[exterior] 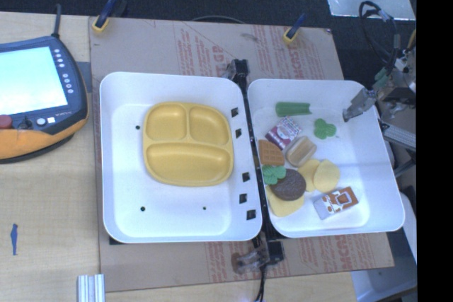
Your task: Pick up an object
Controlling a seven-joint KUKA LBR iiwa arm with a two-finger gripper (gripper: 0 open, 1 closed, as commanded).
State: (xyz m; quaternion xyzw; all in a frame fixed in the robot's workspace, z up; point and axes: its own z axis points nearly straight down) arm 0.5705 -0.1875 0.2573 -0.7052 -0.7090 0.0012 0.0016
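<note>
gripper (352, 112) at right bin (375, 223) edge | finger state: cannot tell | holds nothing visible | toy food (301, 170) beside it untouched | pick not begun

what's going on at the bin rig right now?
The arm's end effector sits at the right edge of the right bin, not visibly holding anything. That bin has a pile of toy food: a green stick, a green clover piece, a brown round piece and a small carton, among others. The left bin holds a yellow divided tray. No pick has been made yet.
</note>
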